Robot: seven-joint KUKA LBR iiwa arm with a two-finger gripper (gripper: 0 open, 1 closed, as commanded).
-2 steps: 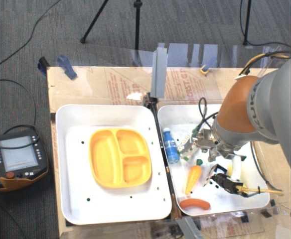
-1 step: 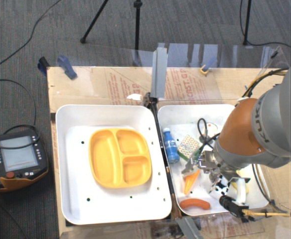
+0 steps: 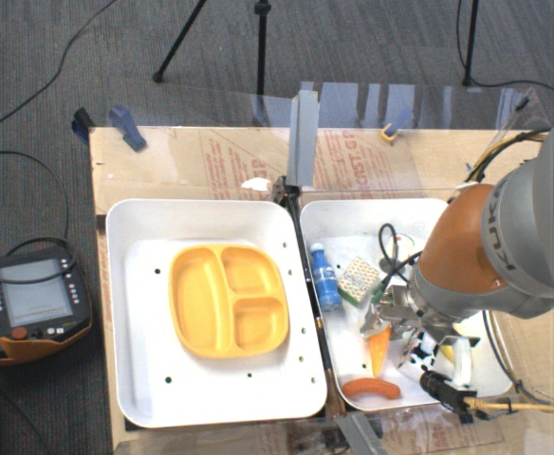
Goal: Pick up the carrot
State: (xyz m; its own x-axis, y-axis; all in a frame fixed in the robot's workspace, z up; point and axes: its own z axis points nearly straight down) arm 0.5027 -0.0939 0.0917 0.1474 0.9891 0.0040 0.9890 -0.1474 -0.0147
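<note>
- Small tapered orange carrot (image 3: 378, 349) — we log it in the right white bin (image 3: 343, 218), tip toward the near wall, beside a curved orange sausage (image 3: 372, 388).
- Metal two-finger gripper (image 3: 383, 318) — poised just over the carrot's thick end, presumably for a grasp; whether it grips, we cannot tell.
- Yellow divided plastic tray (image 3: 228, 300) — in the left bin, well apart.

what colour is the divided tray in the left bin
Yellow-orange all over. The divided tray shows plainly in the camera view, lying in the left bin.
</note>
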